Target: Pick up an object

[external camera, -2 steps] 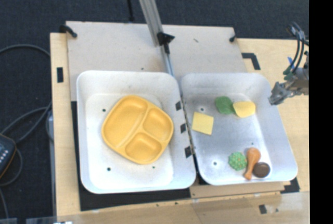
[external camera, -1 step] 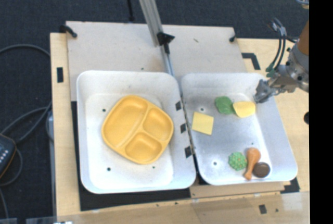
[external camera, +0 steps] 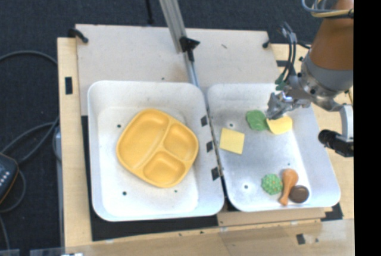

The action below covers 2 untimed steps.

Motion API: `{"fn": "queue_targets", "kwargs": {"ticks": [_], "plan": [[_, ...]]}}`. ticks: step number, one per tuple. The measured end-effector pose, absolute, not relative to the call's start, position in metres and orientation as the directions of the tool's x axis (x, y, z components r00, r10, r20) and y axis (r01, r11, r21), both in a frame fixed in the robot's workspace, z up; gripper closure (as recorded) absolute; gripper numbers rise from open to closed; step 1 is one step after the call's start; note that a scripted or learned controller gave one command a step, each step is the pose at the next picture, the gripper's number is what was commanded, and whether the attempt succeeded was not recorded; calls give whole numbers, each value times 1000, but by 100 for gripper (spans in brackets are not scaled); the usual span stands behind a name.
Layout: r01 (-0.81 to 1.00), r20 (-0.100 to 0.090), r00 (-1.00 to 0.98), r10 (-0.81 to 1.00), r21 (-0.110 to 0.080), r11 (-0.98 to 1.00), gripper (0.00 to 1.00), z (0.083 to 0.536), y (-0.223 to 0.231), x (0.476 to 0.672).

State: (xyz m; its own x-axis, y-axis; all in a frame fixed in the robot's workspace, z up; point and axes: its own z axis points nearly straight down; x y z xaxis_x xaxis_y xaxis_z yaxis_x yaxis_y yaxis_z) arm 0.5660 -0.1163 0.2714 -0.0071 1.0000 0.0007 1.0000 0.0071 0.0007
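Camera view takes in the worktop (external camera: 68,130) from above. On the worktop's left half sits the left bin (external camera: 98,189), holding a yellow divided plate (external camera: 157,146) near its middle. On the right half, the right bin (external camera: 250,198) holds the loose pieces: a pale yellow square (external camera: 232,141) close to its left wall, a green round piece (external camera: 256,120) further right, and a yellow wedge (external camera: 280,125) touching it. Toward the worktop's front right corner lie a green knobbly piece (external camera: 271,184), an orange drumstick shape (external camera: 288,184) and a brown ball (external camera: 299,193), bunched together.

The claw (external camera: 278,107) hangs over the seam between the green round piece and the wedge; whether it is open or closed cannot be told. It grips nothing visibly. A clean pick probably means centring on one piece rather than straddling both, then descending straight.
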Motion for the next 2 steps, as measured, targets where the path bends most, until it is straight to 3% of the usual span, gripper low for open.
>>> {"fn": "queue_targets", "kwargs": {"ticks": [2], "plan": [[1000,1,-7,1000,0,7,100,247,-21,577]]}}
